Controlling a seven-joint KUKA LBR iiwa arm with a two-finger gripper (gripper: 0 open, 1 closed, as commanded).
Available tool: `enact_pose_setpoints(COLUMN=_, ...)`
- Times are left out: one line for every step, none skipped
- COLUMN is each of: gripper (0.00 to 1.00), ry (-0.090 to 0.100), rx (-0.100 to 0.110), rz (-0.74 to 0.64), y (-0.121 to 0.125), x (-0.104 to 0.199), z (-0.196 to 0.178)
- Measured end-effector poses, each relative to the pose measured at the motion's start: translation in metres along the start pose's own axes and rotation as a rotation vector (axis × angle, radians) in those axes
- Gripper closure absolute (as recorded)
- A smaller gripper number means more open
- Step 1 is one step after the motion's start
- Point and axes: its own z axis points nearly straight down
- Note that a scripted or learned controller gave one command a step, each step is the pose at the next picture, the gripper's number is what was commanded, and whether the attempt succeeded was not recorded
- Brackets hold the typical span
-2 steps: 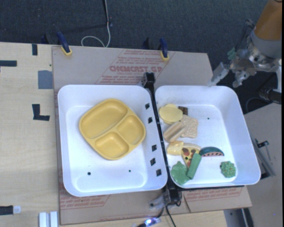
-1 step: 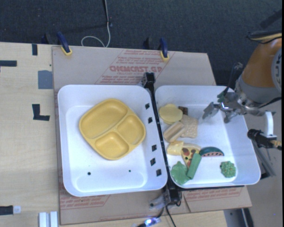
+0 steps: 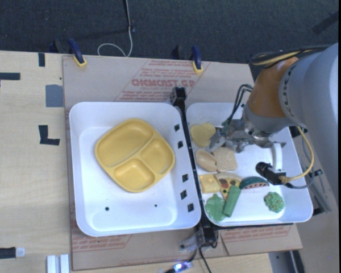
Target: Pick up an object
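Note:
My gripper [image 3: 226,141] hangs low in the right bin [image 3: 292,169], just above a tan slice of bread [image 3: 226,161]. A round yellow piece [image 3: 203,133] lies to its left, and a pale bun-shaped piece [image 3: 205,161] sits beside the bread. Nearer the front lie a yellow block [image 3: 209,182], a green cucumber [image 3: 232,200], a green leafy piece [image 3: 215,209], a watermelon slice [image 3: 251,182] and a broccoli floret [image 3: 274,201]. Nothing is visibly held between the fingers.
The left bin [image 3: 85,152] holds a yellow divided plate [image 3: 134,154]. A black divider [image 3: 184,152] runs between the two bins. The grey arm with its orange band [image 3: 273,90] covers the right bin's far right side.

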Motion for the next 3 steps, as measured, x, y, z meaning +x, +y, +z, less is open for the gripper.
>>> enact_pose_setpoints(gripper=0.0, ry=0.006, rx=0.003, rz=-0.005, y=0.055, x=0.003, z=0.009)
enact_pose_setpoints(gripper=0.0, ry=-0.001, rx=0.004, rz=0.006, y=-0.012, x=-0.06, z=-0.008)
enact_pose_setpoints(gripper=0.0, ry=0.001, rx=-0.002, rz=-0.006, y=0.061, x=-0.031, z=0.009)
